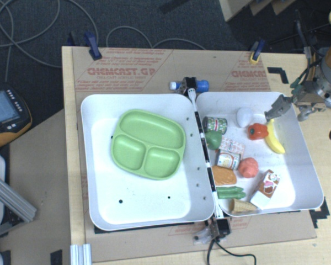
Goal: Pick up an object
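Note:
The right bin (300,164) holds several toy foods. A red tomato (257,131) lies beside a yellow banana (275,139), with a white round piece (244,116) just behind them. Further forward are a green can (215,125), a labelled tin (228,160), a pink-red fruit (248,167), a bread roll (224,175), a green pod (230,192) and a small carton (269,184). My gripper (291,111) hangs over the bin's far right corner, just right of the tomato and above the banana's upper end. Its fingers stand apart with nothing between them.
The left bin (99,192) carries a green divided plate (148,144). A blue-capped clamp (188,85) sits at the back where the bins meet. Cables and a handheld pendant (5,112) lie on the floor to the left.

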Action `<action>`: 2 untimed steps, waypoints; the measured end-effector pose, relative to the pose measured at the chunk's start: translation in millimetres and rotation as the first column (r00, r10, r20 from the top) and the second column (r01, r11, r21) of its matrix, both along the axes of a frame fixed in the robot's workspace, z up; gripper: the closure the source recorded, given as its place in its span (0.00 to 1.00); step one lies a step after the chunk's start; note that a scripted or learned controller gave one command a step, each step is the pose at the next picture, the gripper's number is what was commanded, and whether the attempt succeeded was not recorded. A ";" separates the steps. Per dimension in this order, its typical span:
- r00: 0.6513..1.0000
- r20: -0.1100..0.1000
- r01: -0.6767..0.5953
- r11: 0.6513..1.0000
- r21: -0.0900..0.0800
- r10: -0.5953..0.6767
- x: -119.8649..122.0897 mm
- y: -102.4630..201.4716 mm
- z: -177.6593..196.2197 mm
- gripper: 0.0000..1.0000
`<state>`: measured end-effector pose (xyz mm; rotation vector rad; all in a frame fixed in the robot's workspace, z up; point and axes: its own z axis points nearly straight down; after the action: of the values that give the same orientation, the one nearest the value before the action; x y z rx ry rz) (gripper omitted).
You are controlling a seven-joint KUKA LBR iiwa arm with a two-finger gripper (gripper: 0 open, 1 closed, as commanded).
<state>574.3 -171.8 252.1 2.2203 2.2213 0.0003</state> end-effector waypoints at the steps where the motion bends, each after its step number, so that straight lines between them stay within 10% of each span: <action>1: 1.000 -0.005 0.001 1.000 0.001 -0.001 20.4 -25.9 -109.0 0.00; 2: 1.000 0.001 -0.001 1.000 0.000 0.001 59.8 -8.2 -167.5 0.00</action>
<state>634.0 -180.0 84.6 2.2187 2.2225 0.0014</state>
